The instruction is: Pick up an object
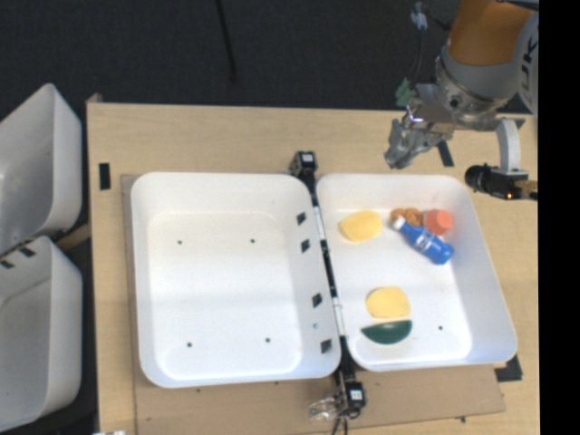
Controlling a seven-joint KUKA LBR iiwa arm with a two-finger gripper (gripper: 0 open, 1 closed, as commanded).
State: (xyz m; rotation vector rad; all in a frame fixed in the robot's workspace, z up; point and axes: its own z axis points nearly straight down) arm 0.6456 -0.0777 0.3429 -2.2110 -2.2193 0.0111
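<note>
Camera view puts my tool (405, 149) at the upper right of the frame, hanging above the far rim of the right bin (480, 288), with nothing between its fingers; whether they sit wide or narrow I cannot tell from this angle. The candidates all lie in that right bin: a yellow piece (361, 226) near the top centre, a blue bottle (424, 242) lying tilted just beside an orange-red item (439, 221) and a small brown thing (407, 217), and lower down a second yellow piece (388, 302) touching a dark green piece (387, 332). The left bin (217, 279) holds nothing I would go for. My worry is the cluster at the upper right: descending there, I judge the fingers could straddle two items or nudge the bottle so it rolls away. The flat yellow pieces look low, so a shallow close might slip over them.
</note>
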